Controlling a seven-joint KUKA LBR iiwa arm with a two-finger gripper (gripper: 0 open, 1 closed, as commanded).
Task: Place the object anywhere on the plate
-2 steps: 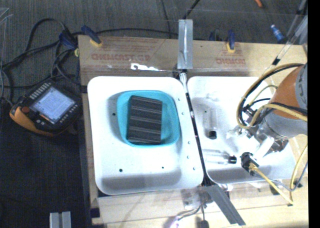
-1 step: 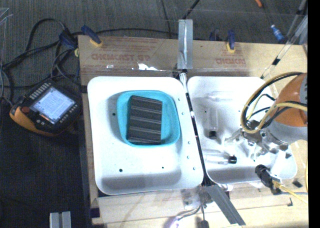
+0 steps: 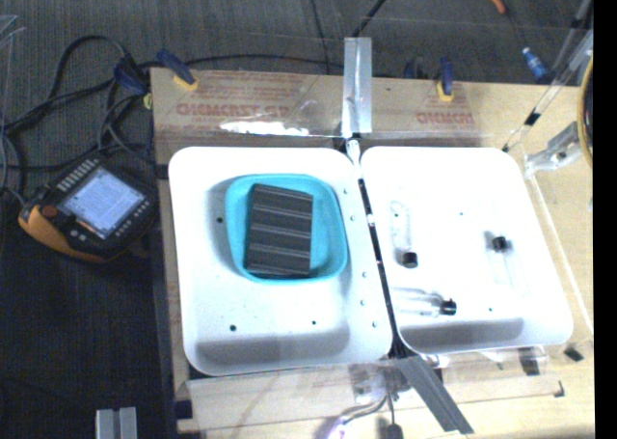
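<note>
A turquoise plate (image 3: pixel 333 239) lies in the left white bin (image 3: pixel 202 312). On the plate rests a dark grey ribbed rectangular block (image 3: pixel 280 230), lying flat and covering most of the plate's middle. The block sits slightly tilted, with its long side running towards the back of the bin.
The right white bin (image 3: pixel 540 321) holds three small clear pieces with black ends (image 3: pixel 408 258) (image 3: pixel 498 243) (image 3: pixel 446 308). A metal strip (image 3: pixel 357 90) stands behind the seam between the bins. A handheld pendant (image 3: pixel 96 207) with cables lies on the floor to the left.
</note>
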